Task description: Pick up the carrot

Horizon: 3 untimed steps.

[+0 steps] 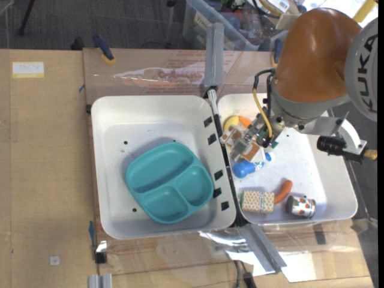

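While hovering in right bin (336,179) with claw (246,144) state impossible to tell, seemingly mid-approach: next, shift across to carrot (283,191) beside patterned box (258,201), descend, clench.

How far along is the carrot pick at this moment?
Nothing looks done yet: the carrot lies on the floor of the right bin, between a patterned block and a small can. In hand: the pincer is low over the bin's left side, above a blue toy, apart from the carrot. Left: reaching the carrot, gripping and lifting.
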Tool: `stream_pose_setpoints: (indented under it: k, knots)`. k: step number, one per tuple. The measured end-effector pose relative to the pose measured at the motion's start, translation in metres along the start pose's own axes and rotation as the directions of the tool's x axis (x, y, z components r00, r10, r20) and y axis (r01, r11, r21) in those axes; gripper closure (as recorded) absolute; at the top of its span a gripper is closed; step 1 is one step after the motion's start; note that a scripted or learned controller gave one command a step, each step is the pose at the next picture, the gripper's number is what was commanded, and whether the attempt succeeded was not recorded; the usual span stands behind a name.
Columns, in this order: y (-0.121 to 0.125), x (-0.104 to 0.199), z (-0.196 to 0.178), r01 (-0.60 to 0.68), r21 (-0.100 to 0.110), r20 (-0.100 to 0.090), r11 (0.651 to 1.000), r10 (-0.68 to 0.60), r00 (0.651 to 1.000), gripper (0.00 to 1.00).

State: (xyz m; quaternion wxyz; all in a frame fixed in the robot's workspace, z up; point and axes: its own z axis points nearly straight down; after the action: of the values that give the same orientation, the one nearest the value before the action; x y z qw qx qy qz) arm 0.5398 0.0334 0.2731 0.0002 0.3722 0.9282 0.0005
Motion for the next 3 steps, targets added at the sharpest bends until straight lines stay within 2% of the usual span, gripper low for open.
stream_pose_setpoints:
  k: [1, 2, 3]
  knots:
    - [0.053, -0.110, 0.031, -0.118, -0.002, 0.003, 0.993, 0.118, 0.993, 1.00]
    - [-0.042, -0.032, 0.088, 0.098, 0.000, 0.000, 0.995, -0.098, 0.995, 1.00]
    - [-0.009, -0.084, 0.088, -0.268, -0.003, 0.003, 0.963, 0.268, 0.963, 1.00]
